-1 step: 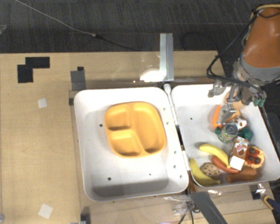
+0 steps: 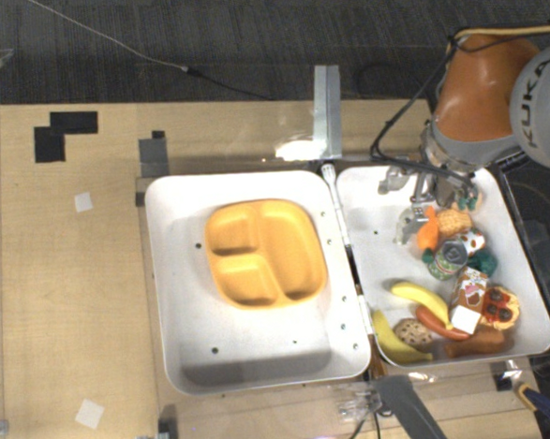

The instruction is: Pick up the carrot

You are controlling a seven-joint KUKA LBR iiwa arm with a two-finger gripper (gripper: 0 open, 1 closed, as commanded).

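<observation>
The carrot [image 2: 429, 234] is a small orange piece lying in the upper middle of the right bin [image 2: 373, 207]. My gripper [image 2: 422, 211] hangs low over the bin, directly above and touching the carrot's upper end, with the orange-banded wrist [image 2: 477, 92] behind it to the upper right. The gripper's metal parts hide part of the carrot.
Crowded against the carrot are a tan cracker [image 2: 455, 220], a small can [image 2: 448, 258] and a green item [image 2: 485, 261]. Lower in that bin lie a banana [image 2: 419, 295], a cookie [image 2: 412, 332] and other toy foods. The left bin [image 2: 182, 295] holds a yellow divided plate [image 2: 261, 252].
</observation>
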